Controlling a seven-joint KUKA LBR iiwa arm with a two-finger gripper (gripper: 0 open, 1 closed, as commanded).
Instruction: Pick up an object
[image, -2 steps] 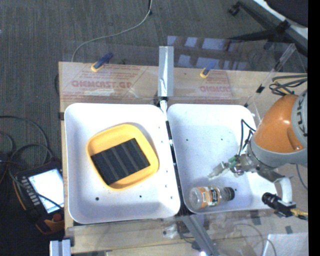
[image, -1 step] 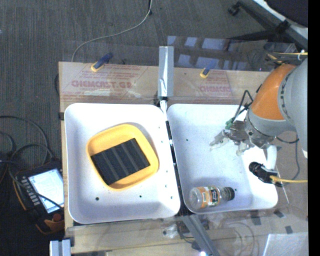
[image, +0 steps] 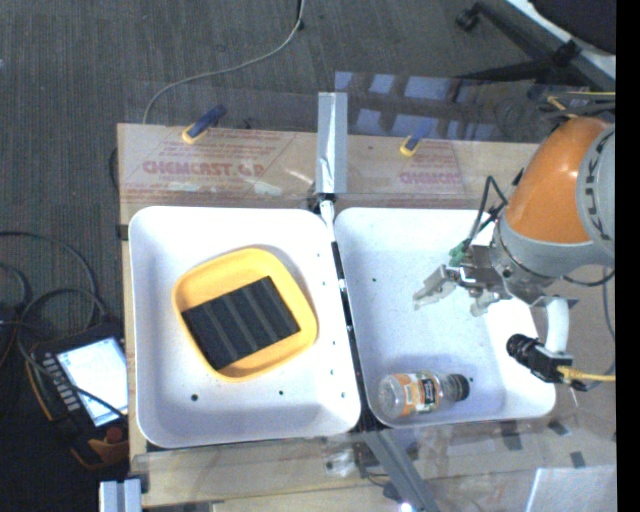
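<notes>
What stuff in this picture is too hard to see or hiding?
- Gripper: small and blurred in the camera view; whether it is open or shut cannot be told.
- Bottle label: too small to read.
- Right bin: its right side is hidden under the arm.
- Yellow tray: the dark ridged insert covers its floor.
- Arm: cut off by the right edge.

Two white bins are seen on a pale wooden tabletop printed with faded red lettering. In the left bin, a yellow dish is marked by a black ribbed insert. In the right bin, a clear bottle is banded by an orange-and-white label and capped in black. The arm is coloured grey with an orange band, and the claw is light grey. Two yellow-and-blue clamps are seen at the tabletop's far edge.
</notes>
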